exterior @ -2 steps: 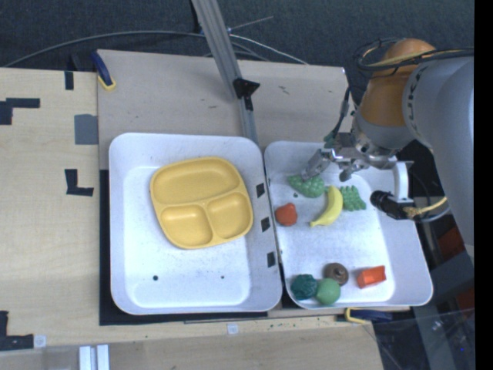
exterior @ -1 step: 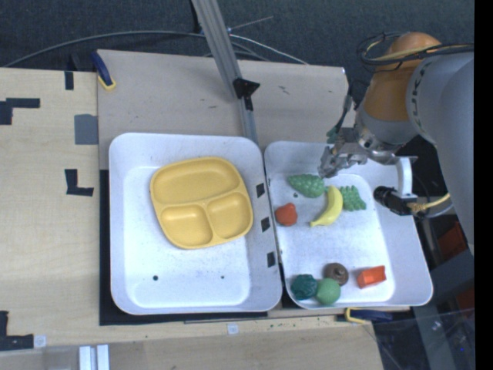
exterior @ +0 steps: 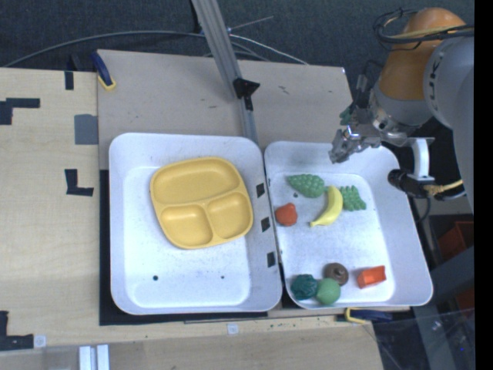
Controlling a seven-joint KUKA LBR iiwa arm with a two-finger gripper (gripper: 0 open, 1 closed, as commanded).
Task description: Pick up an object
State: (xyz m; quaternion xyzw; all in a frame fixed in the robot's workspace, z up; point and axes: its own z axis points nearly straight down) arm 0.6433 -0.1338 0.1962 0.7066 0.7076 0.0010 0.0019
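Note:
The right bin (exterior: pixel 400 237) holds several toy foods. A yellow banana (exterior: pixel 329 206) lies near its middle, with a green bumpy piece (exterior: pixel 306 184) to its upper left and a green leafy piece (exterior: pixel 353 197) to its right. A small red-orange ball (exterior: pixel 286 214) sits by the bin's left wall. Along the front lie a dark green broccoli (exterior: pixel 303 287), a light green ball (exterior: pixel 328 291), a brown ring (exterior: pixel 336 272) and an orange-red block (exterior: pixel 371 277). My gripper (exterior: pixel 341 153) hangs over the bin's back edge, above and behind the foods, with nothing seen in it.
The left bin (exterior: pixel 131 284) carries a yellow divided plate (exterior: pixel 202 201). A grey metal pole (exterior: pixel 219 45) slants down to the gap between the bins at the back. The arm's body (exterior: pixel 431 60) fills the upper right. Bare bench lies to the left.

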